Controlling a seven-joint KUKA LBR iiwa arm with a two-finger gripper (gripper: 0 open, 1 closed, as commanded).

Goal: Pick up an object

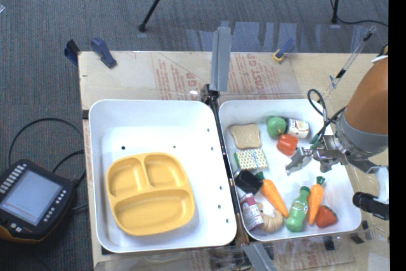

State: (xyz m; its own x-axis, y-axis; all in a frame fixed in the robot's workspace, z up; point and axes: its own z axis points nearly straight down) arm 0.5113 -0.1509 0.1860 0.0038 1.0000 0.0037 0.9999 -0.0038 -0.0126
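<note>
I note red printed lettering on the brown cardboard sheet (190,76) under the bins, upper centre of frame; it is upside down and too blurred to read. I read nothing elsewhere.

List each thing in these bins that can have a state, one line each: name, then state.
Yellow tray: flat in left bin, compartments bare.
Green bottle: lying down, right bin.
Large carrot: lying, right bin.
Toast slice: lying flat.
Gripper: above right bin, holding nothing.
</note>
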